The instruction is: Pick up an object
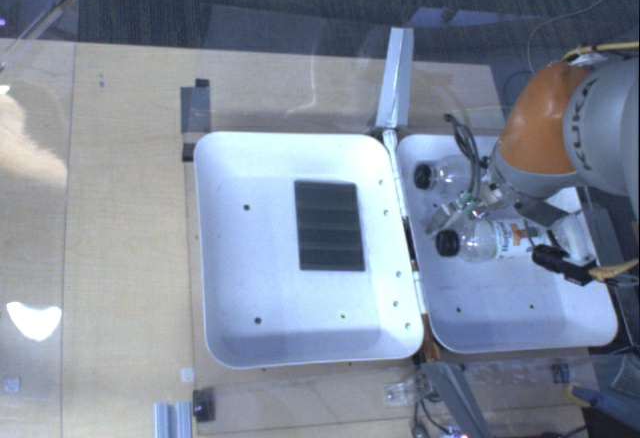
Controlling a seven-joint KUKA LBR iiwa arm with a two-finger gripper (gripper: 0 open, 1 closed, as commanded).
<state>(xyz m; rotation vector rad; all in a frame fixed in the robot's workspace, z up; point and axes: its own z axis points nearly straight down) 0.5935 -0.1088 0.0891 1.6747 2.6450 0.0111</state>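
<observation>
Clear plastic is the whole story here: two small see-through bottles with black caps sit in the right bin, one up near the bin's back-left corner and the other lying on its side a bit nearer the middle, cap pointing left and a label with some orange on it toward the right. The left bin just has a flat dark ribbed slab lying in the middle, well apart from everything else. The arm comes in from the right and the gripper is down low between the two bottles, just about over the lying one, but with all the glare and cables around it I honestly can't tell what state it's in or whether it has anything. My guess on handling: these bottles look empty, so very light, stiff enough but thin-walled and slick, and the lying one will probably roll or squirt out if pinched off-centre (round things love doing that). I'd go across the body at the middle, fingers square to its long axis, not the cap end. The slab looks too flat and wide to pinch.
</observation>
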